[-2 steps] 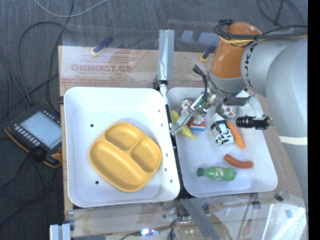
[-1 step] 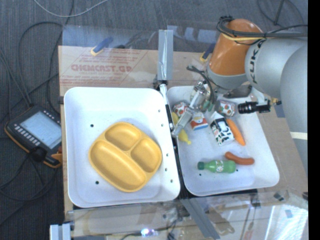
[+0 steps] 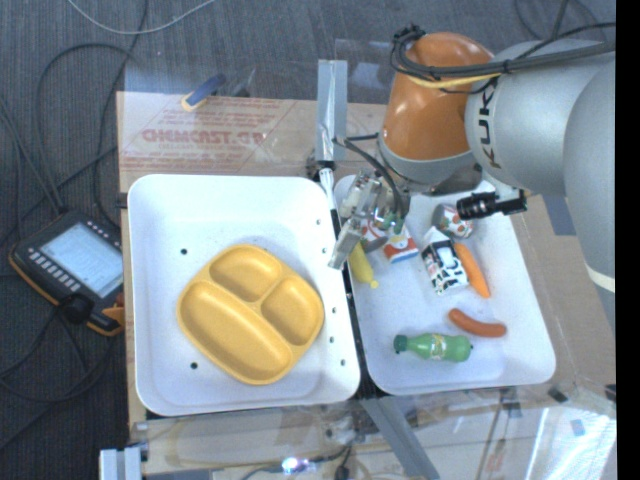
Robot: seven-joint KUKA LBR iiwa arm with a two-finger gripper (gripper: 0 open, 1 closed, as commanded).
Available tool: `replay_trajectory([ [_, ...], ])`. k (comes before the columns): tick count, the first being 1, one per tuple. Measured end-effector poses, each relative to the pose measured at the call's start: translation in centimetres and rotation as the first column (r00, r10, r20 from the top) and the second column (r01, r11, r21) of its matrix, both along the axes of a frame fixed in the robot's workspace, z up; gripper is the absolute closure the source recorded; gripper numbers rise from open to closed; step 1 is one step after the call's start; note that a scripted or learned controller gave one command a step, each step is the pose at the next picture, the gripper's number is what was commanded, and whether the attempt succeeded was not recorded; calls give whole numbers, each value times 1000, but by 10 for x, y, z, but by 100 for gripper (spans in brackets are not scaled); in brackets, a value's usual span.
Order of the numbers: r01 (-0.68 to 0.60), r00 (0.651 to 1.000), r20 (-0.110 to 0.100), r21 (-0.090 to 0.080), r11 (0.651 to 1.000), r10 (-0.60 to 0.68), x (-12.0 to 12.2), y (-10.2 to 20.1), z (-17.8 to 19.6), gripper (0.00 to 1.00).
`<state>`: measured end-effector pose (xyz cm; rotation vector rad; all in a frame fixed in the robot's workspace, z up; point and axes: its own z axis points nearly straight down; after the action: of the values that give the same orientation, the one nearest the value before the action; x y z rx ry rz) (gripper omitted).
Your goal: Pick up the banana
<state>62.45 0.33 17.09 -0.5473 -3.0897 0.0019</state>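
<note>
fingers (image 3: 347,240): state unclear, cannot tell | just above banana (image 3: 362,266) at right bin (image 3: 530,353) left edge | step: approach | next: lower, straddle, close

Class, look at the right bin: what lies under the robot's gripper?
The banana lies under the gripper, near the right bin's left wall; its lower end shows, its upper end is covered.

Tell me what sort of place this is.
Likely a robotics lab: a grey industrial arm reaches over two white bins of toy food like a banana, with a control tablet and loose cables on carpet.
</note>
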Motion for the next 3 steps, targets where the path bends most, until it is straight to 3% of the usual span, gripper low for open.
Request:
replay_trajectory([
  [1, 11, 1000, 25, 28, 1000, -12, -14, -16, -21, 0],
  [2, 131, 991, 0, 0, 991, -131, -67, -82, 10, 0],
  [3, 65, 998, 1, -1, 998, -65, -45, -91, 10, 0],
])
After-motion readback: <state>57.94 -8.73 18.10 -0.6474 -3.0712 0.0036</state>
